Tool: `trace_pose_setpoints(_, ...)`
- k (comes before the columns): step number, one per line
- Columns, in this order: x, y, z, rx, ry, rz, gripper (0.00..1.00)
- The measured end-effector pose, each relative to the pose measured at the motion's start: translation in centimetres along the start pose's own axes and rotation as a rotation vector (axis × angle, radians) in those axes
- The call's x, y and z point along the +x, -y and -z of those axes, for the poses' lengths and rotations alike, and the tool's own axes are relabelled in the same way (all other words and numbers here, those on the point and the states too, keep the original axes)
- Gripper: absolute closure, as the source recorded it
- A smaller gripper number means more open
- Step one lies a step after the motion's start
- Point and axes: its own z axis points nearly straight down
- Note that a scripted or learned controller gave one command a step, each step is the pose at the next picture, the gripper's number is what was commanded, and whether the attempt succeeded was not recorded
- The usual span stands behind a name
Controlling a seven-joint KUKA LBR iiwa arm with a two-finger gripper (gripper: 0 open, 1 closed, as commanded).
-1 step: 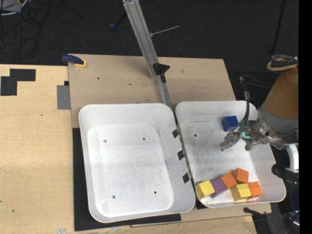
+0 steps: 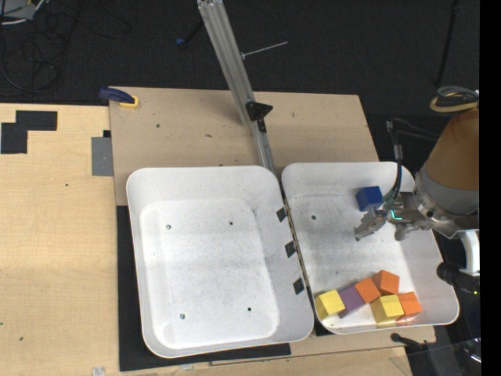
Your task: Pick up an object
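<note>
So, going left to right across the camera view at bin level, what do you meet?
Left white bin → right white bin → yellow block → blue block → claw → grey arm with orange band.

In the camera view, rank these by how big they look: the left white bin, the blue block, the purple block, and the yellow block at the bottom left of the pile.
1. left white bin
2. blue block
3. yellow block and purple block: too alike, and partly overlapped, to rank.
</note>
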Motion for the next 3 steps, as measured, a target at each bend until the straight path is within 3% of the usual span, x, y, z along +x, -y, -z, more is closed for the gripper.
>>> trace_pose_setpoints(1,-0.3,0.9,-6.1,0.007,-0.001,0.001,0.00)
trace_pose_setpoints(2,-0.3,0.8,-10.0,-0.002,0.000,0.000,0.00)
trace_pose_setpoints(3,-0.4,0.8,-8.9,0.000,-0.002,-0.007,1.00)
